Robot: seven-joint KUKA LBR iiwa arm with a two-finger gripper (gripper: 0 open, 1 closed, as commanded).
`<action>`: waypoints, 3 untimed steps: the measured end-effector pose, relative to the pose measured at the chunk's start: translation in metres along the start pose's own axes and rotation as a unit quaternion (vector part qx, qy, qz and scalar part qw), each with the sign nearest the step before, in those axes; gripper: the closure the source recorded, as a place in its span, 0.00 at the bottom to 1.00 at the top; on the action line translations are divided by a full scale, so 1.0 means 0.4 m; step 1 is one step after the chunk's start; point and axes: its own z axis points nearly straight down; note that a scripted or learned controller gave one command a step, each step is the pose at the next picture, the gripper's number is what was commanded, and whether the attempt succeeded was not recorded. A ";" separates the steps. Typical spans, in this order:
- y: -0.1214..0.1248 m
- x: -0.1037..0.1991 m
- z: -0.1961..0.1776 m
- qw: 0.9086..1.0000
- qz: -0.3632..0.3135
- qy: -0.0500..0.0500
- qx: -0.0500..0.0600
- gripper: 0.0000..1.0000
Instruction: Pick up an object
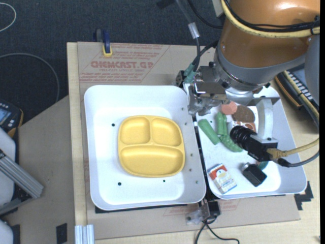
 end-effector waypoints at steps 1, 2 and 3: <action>0.001 0.002 -0.025 1.000 -0.001 0.000 -0.001 1.00; 0.003 0.003 -0.051 1.000 -0.001 0.000 -0.002 1.00; -0.009 0.115 0.195 1.000 0.001 -0.001 0.010 1.00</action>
